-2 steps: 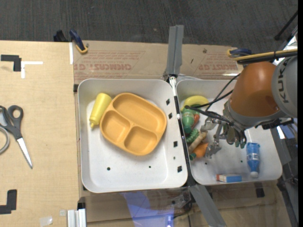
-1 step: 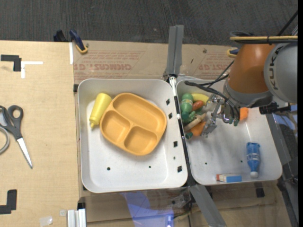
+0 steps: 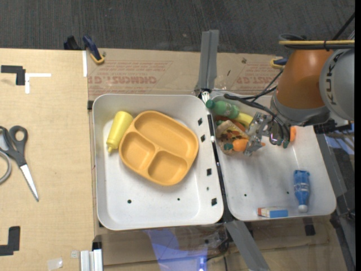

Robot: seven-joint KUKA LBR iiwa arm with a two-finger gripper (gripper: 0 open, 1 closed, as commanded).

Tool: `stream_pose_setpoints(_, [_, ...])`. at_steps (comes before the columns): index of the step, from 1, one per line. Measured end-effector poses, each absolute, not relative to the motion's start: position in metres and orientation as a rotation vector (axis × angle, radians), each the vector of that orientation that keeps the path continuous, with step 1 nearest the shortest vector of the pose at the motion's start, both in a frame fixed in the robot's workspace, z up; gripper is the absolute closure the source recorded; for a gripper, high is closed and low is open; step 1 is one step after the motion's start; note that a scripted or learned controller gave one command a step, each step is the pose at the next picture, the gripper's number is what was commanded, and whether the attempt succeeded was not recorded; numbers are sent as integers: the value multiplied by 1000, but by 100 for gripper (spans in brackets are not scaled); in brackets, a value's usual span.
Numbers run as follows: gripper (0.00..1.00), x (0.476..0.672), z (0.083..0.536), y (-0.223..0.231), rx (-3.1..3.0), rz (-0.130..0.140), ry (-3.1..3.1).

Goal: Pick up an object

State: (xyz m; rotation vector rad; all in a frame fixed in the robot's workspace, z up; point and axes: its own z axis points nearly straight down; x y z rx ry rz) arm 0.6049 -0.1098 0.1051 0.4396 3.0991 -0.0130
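Nearest, a small tube (image 3: pixel 273 212) lies at the right bin's (image 3: pixel 316 157) front edge, a blue bottle (image 3: pixel 301 189) beside it. Scissors (image 3: pixel 21 157) rest on the tan bench (image 3: pixel 45 208); dark carpet (image 3: pixel 141 10) lies beyond. Left bin (image 3: pixel 152 210) holds an orange tray (image 3: pixel 158 147) and yellow bottle (image 3: pixel 117 130). Gripper (image 3: pixel 255 137), fingers apart, sits at a clutter pile (image 3: pixel 232 130) in the right bin's far-left corner.

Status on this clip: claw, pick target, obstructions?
Claw low over right bin's far-left corner, at the toy pile. Nothing seen gripped. Pile tightly clustered; blue bottle lies apart.
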Motion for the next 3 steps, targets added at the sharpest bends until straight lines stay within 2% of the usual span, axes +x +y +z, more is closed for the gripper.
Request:
stream_pose_setpoints(1, [100,621,95,-108,982,1,2979])
stream_pose_setpoints(3, [100,565,279,17,1337,-2,2842])
